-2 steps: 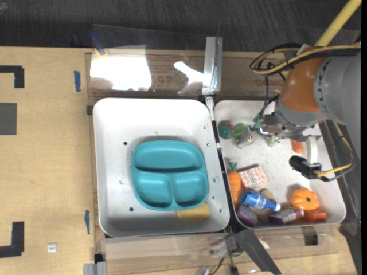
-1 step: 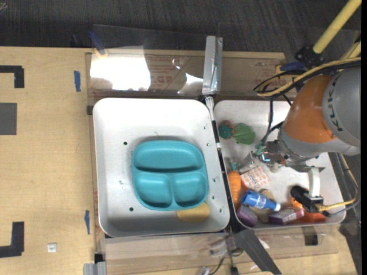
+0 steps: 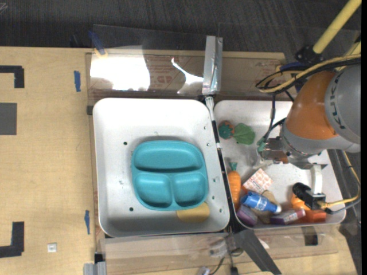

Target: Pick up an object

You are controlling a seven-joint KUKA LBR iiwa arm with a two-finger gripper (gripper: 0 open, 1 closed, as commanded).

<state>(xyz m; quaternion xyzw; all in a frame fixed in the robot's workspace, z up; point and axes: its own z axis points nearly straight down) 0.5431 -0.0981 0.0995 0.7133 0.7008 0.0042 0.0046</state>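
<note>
Camera view: gripper low over the right bin, mid-area; finger state cannot be told. Checkered packet just below it. Carrot along the left wall. Blue bottle near the front edge. Left bin carries a teal divided tray.

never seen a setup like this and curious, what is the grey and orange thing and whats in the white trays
That is a robot arm, grey with an orange band, reaching in from the right. One camera looks down on the bench from above. Its pincer hangs over the right bin; whether it holds anything cannot be told. The right bin has small items: a carrot, a blue bottle, a checked packet and a green toy. The left bin holds a teal divided plate and a tan piece by its front edge.
</note>
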